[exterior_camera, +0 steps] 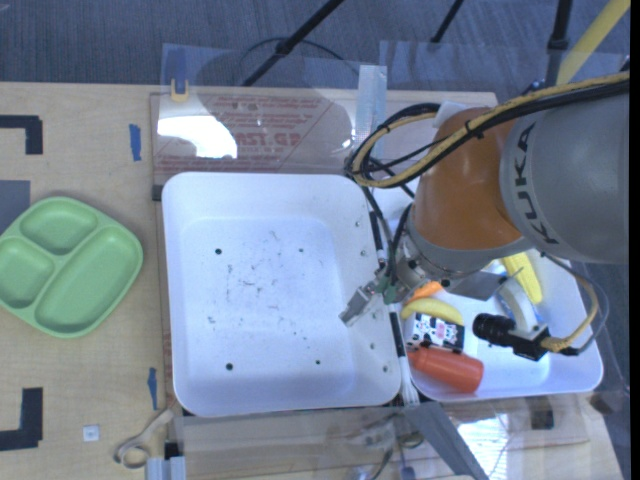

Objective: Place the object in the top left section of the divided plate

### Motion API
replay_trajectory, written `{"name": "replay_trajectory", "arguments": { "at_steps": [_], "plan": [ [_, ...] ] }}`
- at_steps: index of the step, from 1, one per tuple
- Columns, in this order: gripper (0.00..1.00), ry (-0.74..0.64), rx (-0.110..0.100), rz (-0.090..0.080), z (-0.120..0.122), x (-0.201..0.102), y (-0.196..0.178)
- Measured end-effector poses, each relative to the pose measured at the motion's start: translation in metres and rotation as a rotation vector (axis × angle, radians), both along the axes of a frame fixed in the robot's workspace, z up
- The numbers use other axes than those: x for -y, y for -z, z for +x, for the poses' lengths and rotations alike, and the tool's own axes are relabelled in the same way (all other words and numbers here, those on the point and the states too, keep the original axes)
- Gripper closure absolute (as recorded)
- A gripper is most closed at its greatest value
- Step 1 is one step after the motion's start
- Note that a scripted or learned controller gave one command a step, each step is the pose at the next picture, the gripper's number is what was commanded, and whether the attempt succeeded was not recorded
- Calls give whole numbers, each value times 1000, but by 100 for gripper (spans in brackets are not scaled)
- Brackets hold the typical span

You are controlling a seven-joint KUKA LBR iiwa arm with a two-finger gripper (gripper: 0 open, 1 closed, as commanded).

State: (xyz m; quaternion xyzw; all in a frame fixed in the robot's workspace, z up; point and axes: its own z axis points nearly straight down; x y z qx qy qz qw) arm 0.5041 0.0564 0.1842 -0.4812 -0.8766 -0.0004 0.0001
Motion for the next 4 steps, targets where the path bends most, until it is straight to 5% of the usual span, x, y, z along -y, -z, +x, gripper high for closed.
{"name": "replay_trajectory", "arguments": {
  "at_steps": [1, 2, 3, 4],
  "plan": [
    [0, 45, 1, 1, -14, -39, 59],
    [0, 209, 1, -1, 28, -19, -56],
    [0, 285, 2, -1, 70, -54, -232],
    [0, 202, 4, -1, 80, -48, -251]
  ]
}}
